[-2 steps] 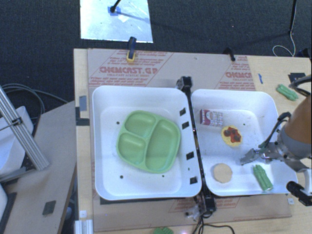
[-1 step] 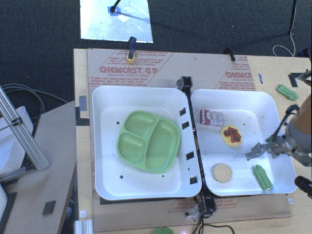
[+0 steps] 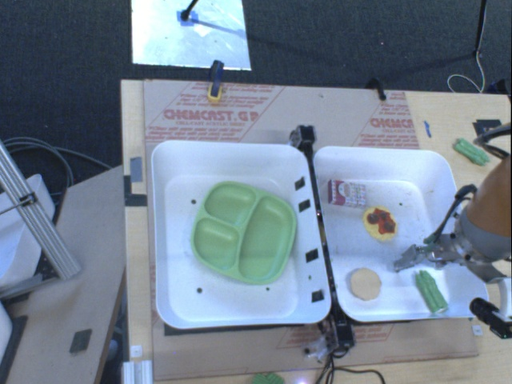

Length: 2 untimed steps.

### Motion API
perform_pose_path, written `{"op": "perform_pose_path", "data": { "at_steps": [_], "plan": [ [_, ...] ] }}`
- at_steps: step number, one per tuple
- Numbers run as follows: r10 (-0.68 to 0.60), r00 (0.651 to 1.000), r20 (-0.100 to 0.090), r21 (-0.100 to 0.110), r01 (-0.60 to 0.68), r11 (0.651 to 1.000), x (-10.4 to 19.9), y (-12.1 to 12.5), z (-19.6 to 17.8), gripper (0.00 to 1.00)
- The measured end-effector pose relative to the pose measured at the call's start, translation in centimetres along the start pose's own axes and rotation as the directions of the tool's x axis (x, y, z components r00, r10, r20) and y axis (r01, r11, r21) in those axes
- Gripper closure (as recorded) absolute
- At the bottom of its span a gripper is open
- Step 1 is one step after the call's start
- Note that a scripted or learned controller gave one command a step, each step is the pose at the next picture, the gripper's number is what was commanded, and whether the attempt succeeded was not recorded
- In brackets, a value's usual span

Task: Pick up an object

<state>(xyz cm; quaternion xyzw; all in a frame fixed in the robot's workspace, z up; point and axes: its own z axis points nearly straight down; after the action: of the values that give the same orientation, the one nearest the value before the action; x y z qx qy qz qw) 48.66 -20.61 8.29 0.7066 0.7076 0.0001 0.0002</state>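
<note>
The right bin (image 3: 432, 166) holds a small red and white carton (image 3: 347, 193), a yellow disc with red spots (image 3: 380, 222), a tan round biscuit (image 3: 366, 283) and a green ridged stick (image 3: 432, 290). My gripper (image 3: 414, 258) hangs low over this bin's right half. It is just above and left of the green stick, right of the biscuit and below the yellow disc. Nothing is visibly held in it. The grey arm (image 3: 484, 230) reaches in from the right edge.
The left bin (image 3: 172, 174) holds a green divided plate (image 3: 244, 232). A black clip strip (image 3: 312, 214) runs along the wall between the bins. Another green piece (image 3: 470, 150) lies on the bench outside the right bin, at the far right.
</note>
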Motion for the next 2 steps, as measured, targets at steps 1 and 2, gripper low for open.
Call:
{"op": "perform_pose_path", "data": {
  "at_steps": [1,2],
  "plan": [
    [-0.002,1.0,0.001,-0.004,0.002,1.0,-0.1,0.1,-3.3,0.0],
    [-0.001,1.0,0.0,0.0,0.001,1.0,0.5,0.0,0.0,0.0]
  ]
}}
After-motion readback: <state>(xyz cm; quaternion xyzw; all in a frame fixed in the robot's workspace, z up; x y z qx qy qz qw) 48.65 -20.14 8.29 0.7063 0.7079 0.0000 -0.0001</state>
